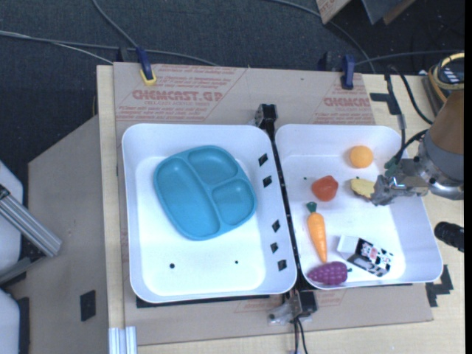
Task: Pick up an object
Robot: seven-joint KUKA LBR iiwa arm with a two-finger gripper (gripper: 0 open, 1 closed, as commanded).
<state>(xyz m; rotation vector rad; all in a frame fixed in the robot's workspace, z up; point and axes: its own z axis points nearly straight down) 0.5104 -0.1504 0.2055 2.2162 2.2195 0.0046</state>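
Board on table prints "CHEMCAST GP" in red, twice along far edge. Left bin: blue divided plate, near far-left corner. Right bin: orange ball by far edge; tomato mid; carrot w/ purple grapes at near edge; b/w box near-right. Tool low at right edge, just beside yellow banana; whether it grips banana, can't tell.
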